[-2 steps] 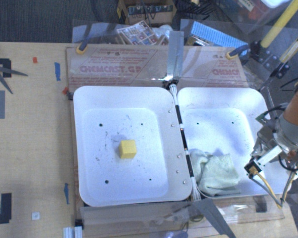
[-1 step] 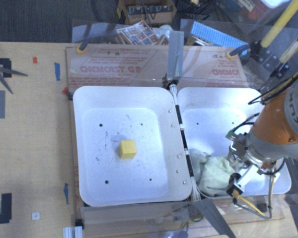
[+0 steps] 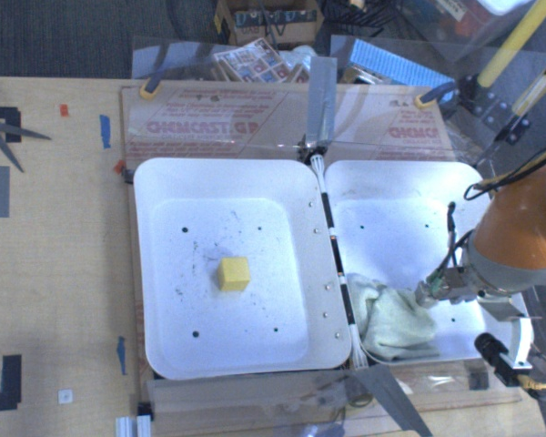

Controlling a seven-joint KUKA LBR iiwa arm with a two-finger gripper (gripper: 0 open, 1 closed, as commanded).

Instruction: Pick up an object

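A small yellow block (image 3: 234,274) lies near the middle of the left bin (image 3: 164,189). A crumpled pale cloth (image 3: 391,317) sits at the front left of the right bin (image 3: 391,189). My gripper (image 3: 429,295) hangs low in the right bin at the cloth's right edge, below the arm's orange band (image 3: 523,230). The wrist covers its tips where they meet the cloth.
A clear plastic panel (image 3: 255,121) stands behind both bins. A divider strip (image 3: 332,244) with screws runs between the bins. Clutter, boxes and a blue pad (image 3: 391,62) lie beyond the bench. Tape marks dot the wooden bench top (image 3: 55,244) at the left.
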